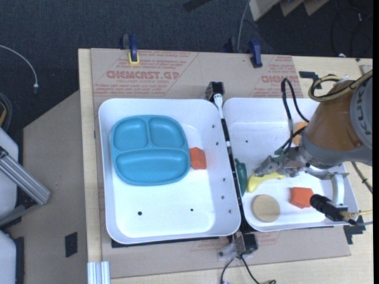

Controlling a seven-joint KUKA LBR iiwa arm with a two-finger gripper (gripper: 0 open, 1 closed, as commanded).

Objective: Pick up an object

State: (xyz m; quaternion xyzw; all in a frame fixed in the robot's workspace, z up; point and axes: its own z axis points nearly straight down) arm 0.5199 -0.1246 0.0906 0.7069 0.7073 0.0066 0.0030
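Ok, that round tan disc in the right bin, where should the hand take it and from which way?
Probably straight from above, pinching the tan disc across its rim. It lies flat on the right bin floor, showing its round face, so only its edge offers opposing sides. A left-to-right pinch looks freest; the yellow piece sits close above it in the view, the bin's front wall just below. The orange block lies to its right, apart.

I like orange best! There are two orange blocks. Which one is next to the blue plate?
The orange block in the left bin, right beside the blue plate. The other orange block lies in the right bin, near the round tan disc.
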